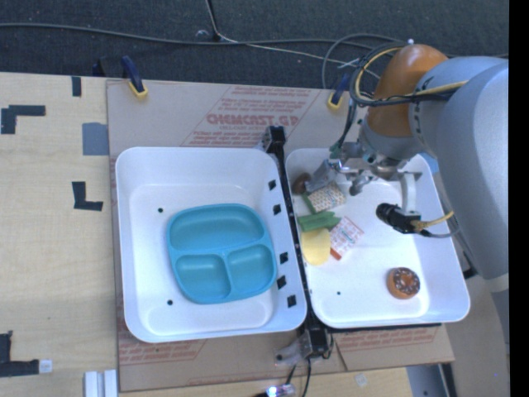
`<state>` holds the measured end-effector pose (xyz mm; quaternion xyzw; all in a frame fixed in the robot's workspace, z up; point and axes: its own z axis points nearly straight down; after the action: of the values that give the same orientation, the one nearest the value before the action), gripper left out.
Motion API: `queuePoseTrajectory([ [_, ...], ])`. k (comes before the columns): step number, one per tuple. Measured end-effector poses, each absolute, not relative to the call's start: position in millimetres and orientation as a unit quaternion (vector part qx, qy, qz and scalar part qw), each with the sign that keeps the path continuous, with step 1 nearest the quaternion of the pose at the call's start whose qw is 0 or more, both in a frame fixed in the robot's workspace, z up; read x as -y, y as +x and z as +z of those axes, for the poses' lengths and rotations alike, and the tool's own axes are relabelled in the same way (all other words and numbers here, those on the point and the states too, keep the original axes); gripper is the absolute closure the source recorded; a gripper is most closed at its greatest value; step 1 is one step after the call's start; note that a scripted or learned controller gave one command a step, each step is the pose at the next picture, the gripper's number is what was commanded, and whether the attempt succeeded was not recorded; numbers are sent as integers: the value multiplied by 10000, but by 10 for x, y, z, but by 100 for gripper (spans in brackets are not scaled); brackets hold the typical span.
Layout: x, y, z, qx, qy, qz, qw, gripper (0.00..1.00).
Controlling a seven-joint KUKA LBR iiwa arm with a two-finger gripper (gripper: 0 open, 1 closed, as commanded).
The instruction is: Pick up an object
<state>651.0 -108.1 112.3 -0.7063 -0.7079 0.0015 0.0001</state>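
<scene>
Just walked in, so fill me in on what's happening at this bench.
A grey arm with an orange band reaches in from the right, its end effector low over the far left part of the right bin, above a small pile of packets. A yellow item and a doughnut lie nearer the front. Nothing is visibly held. The left bin holds a blue divided tray.
</scene>
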Motion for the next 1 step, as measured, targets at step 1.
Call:
queuePoseTrajectory([
  [1, 1078, 6511, 839, 7078, -7064, 10, -5, 0],
])
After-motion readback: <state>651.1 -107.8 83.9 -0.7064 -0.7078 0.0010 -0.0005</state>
